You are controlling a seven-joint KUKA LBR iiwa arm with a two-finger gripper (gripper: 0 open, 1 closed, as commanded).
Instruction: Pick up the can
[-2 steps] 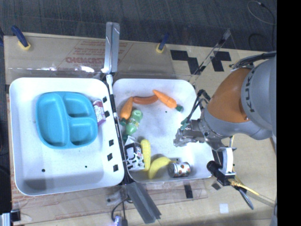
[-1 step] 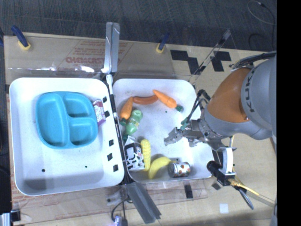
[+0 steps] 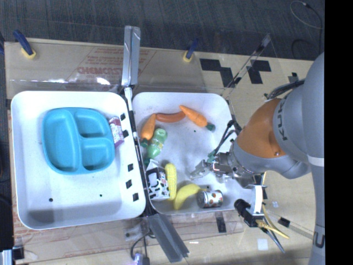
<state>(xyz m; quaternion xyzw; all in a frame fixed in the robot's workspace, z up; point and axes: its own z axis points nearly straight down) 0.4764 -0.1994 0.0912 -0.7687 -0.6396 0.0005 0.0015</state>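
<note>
— Camera view: where is the can (image 3: 211, 198) lying?
— It is lying on its side at the near edge of the right bin (image 3: 220, 101), long axis running left to right.
— What is crowding it?
— A banana (image 3: 185, 195) is sitting just to its left, beside a corn cob (image 3: 171, 180).
— And the gripper (image 3: 205, 168)?
— It is hanging just above the can, holding nothing; whether its fingers are spread, I cannot tell.

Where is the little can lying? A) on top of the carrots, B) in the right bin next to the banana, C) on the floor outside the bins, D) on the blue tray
B: the can lies on its side near the front wall of the right bin, just right of the banana.
</note>
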